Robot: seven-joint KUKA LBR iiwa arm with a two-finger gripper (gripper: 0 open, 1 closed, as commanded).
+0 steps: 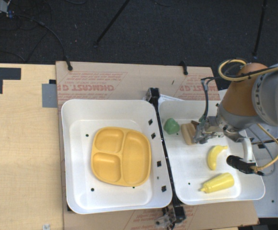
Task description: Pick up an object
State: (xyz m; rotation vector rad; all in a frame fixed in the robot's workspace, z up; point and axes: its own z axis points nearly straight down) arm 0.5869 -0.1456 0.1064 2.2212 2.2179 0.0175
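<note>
In the right bin (187, 190) lie a green round object (171, 126), a tan block (188, 133), a yellow banana (214, 156) and a yellow squeeze bottle (219, 183). My gripper (201, 134) reaches down from the right, just right of the tan block and above the banana. Its tips sit close to the block's right side. The wrist hides how the gripper's tips stand.
The left bin (76, 128) holds a yellow divided plate (121, 156). A black divider (160, 147) runs between the two bins. Cables (254, 164) and a black part hang from the arm over the right bin's right side.
</note>
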